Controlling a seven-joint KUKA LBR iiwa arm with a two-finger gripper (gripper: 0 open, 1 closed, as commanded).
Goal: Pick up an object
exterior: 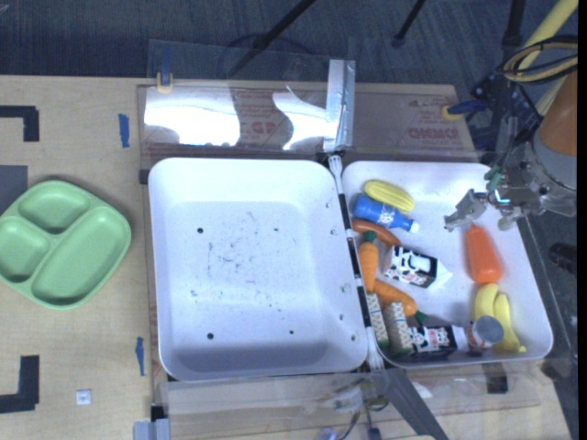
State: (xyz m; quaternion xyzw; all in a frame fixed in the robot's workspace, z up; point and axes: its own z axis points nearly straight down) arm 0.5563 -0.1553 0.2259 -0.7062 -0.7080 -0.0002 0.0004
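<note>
My gripper [483,214] hangs over the upper right of the right bin [440,180], open, with one finger [459,213] reaching left and the other at the right. Nothing sits between them. Just below it lies an orange cylinder [483,255]. Along the bin's left side are a yellow corn-like piece [388,193], a blue bottle [383,214], an orange carrot [368,260] and a black-and-white carton [410,267]. A yellow banana [492,312] with a grey piece [489,330] rests in the bottom right corner.
The left bin [248,255] lies beside the right one, parted by a shared rim. A green divided plate [60,243] sits on the bench at far left. A black-and-white box [428,338] and a brown bar [400,323] lie at the right bin's front edge.
</note>
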